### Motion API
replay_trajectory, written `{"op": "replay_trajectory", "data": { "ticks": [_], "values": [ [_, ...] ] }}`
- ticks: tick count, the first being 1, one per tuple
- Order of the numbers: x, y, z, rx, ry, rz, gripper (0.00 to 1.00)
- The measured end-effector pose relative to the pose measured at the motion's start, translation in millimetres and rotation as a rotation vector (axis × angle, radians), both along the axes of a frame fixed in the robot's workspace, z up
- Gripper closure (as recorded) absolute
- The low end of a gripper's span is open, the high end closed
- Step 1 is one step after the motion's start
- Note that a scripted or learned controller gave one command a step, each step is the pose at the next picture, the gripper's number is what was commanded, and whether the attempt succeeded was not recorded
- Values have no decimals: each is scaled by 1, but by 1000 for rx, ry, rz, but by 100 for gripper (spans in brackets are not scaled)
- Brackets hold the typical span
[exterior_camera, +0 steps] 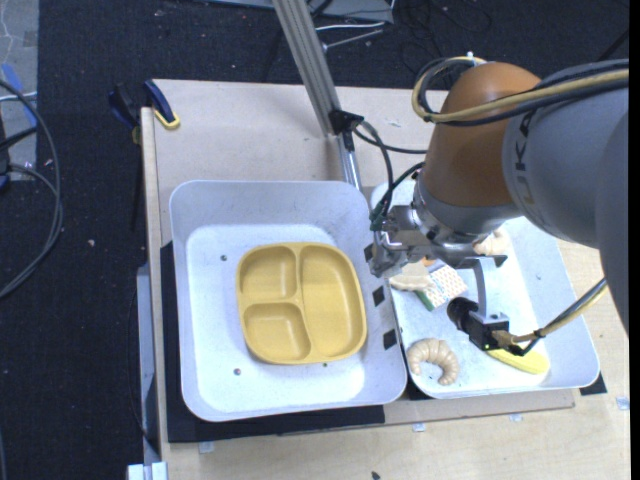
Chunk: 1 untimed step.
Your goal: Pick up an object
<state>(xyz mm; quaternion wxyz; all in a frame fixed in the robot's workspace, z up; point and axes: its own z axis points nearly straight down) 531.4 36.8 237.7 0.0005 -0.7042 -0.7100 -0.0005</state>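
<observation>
Yellow divided plate (300, 303) shows no readable writing; claw (400, 253) grip unclear.

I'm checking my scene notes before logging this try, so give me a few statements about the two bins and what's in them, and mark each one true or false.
1. The yellow divided tray lies in the left bin. True.
2. The tray has three compartments. True.
3. The croissant lies inside the tray. False: it lies in the right bin, near that bin's front edge.
4. The banana lies in the left bin. False: it lies in the right bin, to the right of the croissant.
5. The arm is over the right bin. True.
</observation>
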Motion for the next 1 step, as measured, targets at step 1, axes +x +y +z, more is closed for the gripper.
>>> {"op": "replay_trajectory", "data": {
  "ticks": [1],
  "values": [
    [5,60,-9,0,0,1,100]
  ]
}}
